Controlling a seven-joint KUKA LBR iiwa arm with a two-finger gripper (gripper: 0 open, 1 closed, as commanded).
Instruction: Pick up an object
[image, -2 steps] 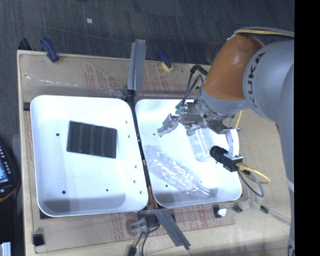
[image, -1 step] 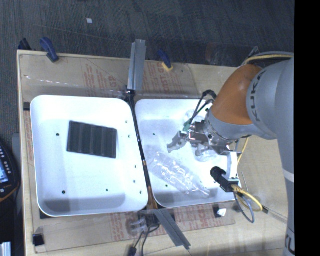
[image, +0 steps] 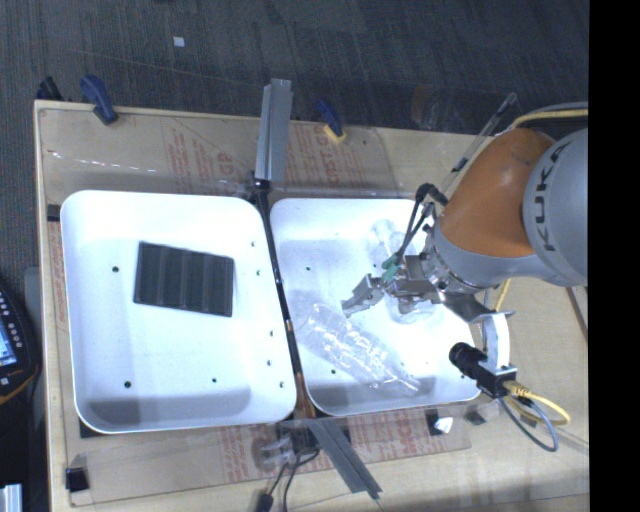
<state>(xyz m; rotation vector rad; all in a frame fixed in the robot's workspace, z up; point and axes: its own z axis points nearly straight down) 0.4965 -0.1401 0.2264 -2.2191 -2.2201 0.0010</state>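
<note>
L bin (image: 90, 300): dark ribbed pad (image: 184, 279) lies flat in its upper-left part, well apart from the arm, long axis roughly L–R w/ slight tilt.

R bin (image: 310, 230): clear plastic bottle (image: 355, 348) on its side, long axis diagonal, upper-left to lower-right, along the bin's lower middle. A second clear item (image: 388, 238) sits near the top, blurry, can't tell what it is.

Claw (image: 362, 297) hangs over R bin, pointing left, just above and slightly right of the bottle's upper end. Can't tell whether it's apart or together; nothing seen held in it.

Key relation: bottle lies below-left of the claw, nearest thing to it by far. Judgement: the next move needs a short drop down-left, w/ the wrist turned so the grip crosses the bottle's diagonal axis, not along it. Clear, round plastic likely slips.
</note>
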